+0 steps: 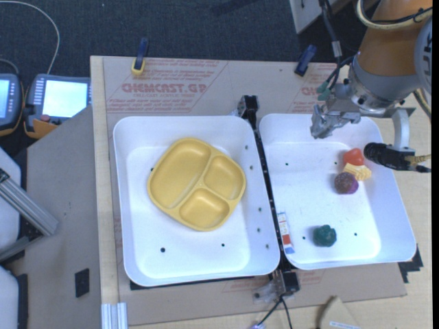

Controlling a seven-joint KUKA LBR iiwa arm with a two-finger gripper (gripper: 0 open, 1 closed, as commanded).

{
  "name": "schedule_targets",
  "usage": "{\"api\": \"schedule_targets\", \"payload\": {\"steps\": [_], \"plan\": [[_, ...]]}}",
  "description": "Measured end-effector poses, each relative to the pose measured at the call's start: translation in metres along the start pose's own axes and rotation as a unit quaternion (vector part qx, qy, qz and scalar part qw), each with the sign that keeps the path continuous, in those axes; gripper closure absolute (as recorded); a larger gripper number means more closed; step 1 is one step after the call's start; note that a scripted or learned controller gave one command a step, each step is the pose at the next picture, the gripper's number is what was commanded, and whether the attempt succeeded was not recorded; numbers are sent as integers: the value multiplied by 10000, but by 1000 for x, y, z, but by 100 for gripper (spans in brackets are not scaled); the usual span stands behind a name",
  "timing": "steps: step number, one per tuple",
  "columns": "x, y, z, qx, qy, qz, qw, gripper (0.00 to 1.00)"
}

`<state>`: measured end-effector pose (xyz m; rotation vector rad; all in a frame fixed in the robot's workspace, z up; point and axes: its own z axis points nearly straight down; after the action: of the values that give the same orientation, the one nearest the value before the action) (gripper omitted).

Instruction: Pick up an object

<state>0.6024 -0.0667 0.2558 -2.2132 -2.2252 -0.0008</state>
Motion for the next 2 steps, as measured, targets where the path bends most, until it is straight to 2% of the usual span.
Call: {"api": "schedule_targets", "payload": {"steps": [1,2], "plan": [[44,-27,9,8,0,2,10000,100],[95,-36,18,7,0,-1,10000,100]]}}
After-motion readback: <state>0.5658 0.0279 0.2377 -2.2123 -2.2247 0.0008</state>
